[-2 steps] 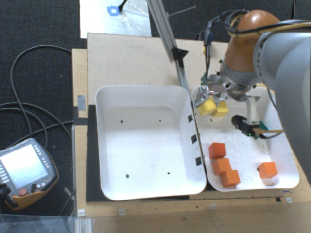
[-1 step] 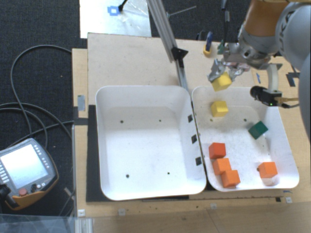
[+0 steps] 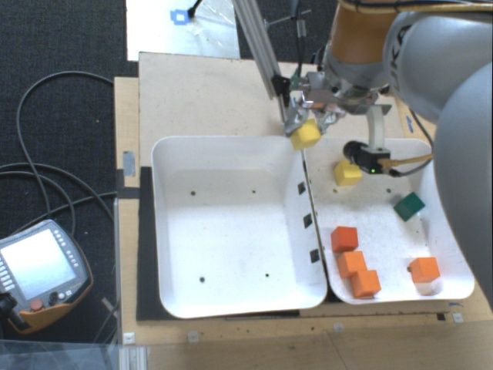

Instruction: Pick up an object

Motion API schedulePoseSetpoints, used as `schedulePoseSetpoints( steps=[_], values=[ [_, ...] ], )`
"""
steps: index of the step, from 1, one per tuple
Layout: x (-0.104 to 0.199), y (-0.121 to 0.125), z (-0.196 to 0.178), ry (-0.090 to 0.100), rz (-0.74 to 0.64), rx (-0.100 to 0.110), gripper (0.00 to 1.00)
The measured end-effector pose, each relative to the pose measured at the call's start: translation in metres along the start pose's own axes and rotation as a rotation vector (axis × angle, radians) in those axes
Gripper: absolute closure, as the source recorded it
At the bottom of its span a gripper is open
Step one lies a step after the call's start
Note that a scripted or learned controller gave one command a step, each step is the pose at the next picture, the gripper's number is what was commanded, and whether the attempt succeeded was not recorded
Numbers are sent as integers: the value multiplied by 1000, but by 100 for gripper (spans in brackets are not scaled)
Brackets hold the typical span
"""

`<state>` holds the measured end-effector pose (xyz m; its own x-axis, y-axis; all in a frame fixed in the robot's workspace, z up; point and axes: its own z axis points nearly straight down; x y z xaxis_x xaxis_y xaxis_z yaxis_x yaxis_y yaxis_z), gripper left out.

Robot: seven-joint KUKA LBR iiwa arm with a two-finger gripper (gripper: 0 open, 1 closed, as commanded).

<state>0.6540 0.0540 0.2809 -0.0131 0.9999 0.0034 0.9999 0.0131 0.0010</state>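
My gripper [image 3: 306,126] hangs over the far end of the divider between the two bins, shut on a yellow block [image 3: 306,136] that sits between its fingers, above the bin walls. A second yellow block [image 3: 348,173] lies in the right bin [image 3: 385,233] near its far side. The same bin holds a green block [image 3: 409,205] to the right. Three orange blocks [image 3: 353,262] cluster at its near left, and a further orange block [image 3: 424,269] lies at its near right corner.
The left bin [image 3: 231,230] lies beside the right one, its white floor showing a few dark dots. A slanted metal rod [image 3: 254,29] stands just behind the gripper. A teach pendant [image 3: 35,272] and cables lie on the floor at far left.
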Motion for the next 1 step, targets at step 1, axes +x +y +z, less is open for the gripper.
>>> schedulePoseSetpoints(
  steps=[1],
  values=[
    [-7,16,3,-4,8,-1,100]
  ],
)
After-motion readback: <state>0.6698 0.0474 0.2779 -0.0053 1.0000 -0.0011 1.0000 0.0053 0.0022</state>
